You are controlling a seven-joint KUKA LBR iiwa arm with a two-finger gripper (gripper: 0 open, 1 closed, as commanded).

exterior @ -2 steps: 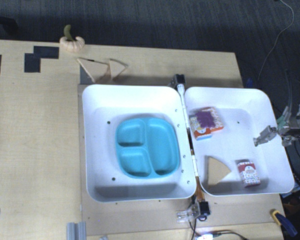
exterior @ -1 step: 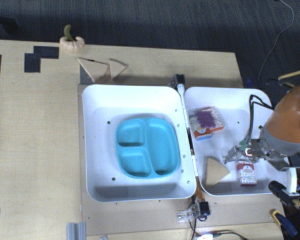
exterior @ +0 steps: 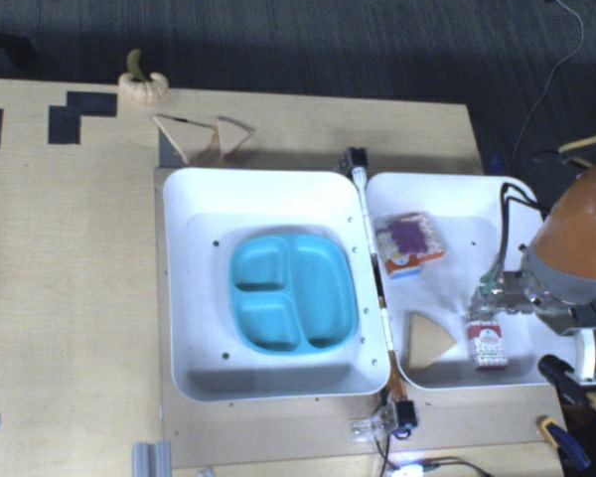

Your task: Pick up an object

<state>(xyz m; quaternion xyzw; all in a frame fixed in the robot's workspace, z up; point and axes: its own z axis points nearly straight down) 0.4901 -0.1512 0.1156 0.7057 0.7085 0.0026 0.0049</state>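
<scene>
Reaching in from the camera's right, arm point(exterior: 582, 232) (orange band above the wrist) has the end effector point(exterior: 489, 306) down inside the right bin point(exterior: 447, 192), near that bin's front half. Can't tell from this angle whether it is apart or together, or clamped on anything.

Small red-and-white box point(exterior: 488, 345) lies on the bin floor right below the end effector, just toward the camera; contact can't be judged. Tan wedge-shaped piece point(exterior: 429, 339) sits to the end effector's left, close by, against the bin's front-left corner. Purple-and-orange packet point(exterior: 409, 242) lies up and to the left of it, toward the bin's back, well apart from the end effector.

Left bin point(exterior: 194, 266) is farther left, past the divider, and holds a blue three-compartment tray point(exterior: 293, 291). Small tan object with a green stem point(exterior: 141, 84) rests on the tabletop point(exterior: 70, 296), far off to the upper left.
</scene>
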